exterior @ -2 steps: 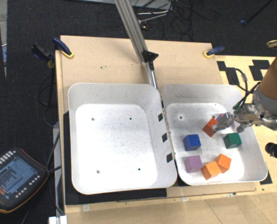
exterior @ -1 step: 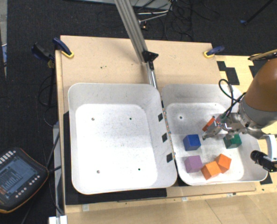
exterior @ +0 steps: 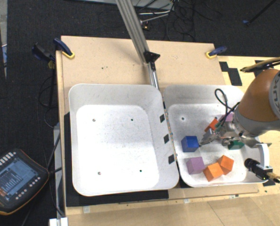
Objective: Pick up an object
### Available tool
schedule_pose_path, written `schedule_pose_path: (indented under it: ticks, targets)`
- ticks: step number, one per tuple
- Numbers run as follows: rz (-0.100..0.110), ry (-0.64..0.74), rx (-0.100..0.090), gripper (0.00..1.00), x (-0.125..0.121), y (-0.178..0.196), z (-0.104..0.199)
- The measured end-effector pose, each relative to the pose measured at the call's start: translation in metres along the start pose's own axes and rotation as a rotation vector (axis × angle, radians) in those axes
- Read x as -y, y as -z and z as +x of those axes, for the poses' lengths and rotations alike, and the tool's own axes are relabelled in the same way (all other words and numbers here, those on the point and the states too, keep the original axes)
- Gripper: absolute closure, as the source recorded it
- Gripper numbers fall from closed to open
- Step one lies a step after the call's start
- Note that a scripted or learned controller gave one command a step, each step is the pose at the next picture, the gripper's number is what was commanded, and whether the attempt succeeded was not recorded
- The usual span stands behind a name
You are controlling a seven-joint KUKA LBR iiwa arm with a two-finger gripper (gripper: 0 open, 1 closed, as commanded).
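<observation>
Gripper (exterior: 210, 138), its state impossible to tell, hangs in the right bin (exterior: 187, 109) beside a blue cube (exterior: 190, 143); purple block (exterior: 194, 165) and orange blocks (exterior: 219, 168) lie nearer.

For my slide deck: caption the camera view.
KUKA arm's gripper low in the right bin beside a blue cube, purple block and orange blocks nearby.

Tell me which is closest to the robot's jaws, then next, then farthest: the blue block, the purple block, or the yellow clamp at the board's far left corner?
From the gripper:
1. Blue block, right beside it, to its left in the camera view.
2. Purple block, lower in the same bin.
3. Yellow clamp, far off at the board's top-left corner.
</observation>
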State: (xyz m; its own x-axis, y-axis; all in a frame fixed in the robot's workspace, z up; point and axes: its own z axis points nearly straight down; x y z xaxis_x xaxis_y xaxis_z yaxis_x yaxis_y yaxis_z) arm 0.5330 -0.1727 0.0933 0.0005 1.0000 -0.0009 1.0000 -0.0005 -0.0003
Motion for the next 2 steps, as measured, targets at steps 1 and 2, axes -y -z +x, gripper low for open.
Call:
schedule_pose_path:
  ticks: [1, 2]
  targets:
    - [-0.002, 0.000, 0.000, 1.00, -0.001, 0.012, 0.000]
    - [-0.006, 0.003, 0.000, 1.00, 0.004, 0.069, 0.007]
